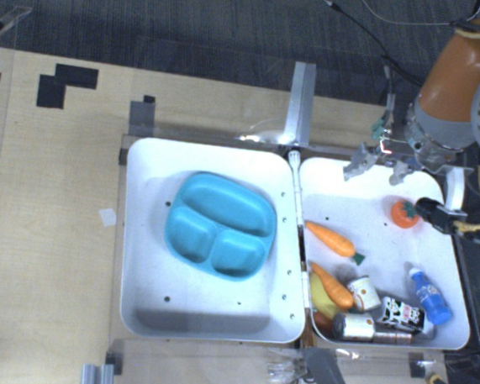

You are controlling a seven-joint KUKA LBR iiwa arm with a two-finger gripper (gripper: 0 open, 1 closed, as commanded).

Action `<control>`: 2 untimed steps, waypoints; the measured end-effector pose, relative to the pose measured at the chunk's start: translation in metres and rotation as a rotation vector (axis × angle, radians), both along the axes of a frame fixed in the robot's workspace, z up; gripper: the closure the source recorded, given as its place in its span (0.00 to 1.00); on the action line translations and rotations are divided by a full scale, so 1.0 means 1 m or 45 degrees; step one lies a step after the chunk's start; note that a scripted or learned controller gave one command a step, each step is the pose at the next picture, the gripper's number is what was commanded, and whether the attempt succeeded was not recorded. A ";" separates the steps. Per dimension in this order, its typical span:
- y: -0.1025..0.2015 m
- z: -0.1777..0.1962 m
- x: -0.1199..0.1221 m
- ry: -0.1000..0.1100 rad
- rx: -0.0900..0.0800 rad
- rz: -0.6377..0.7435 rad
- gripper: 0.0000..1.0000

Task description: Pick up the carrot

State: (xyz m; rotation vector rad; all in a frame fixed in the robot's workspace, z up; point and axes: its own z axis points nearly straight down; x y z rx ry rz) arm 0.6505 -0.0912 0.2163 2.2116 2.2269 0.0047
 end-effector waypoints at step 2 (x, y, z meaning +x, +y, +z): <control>0.009 -0.120 -0.061 0.004 0.001 -0.255 0.00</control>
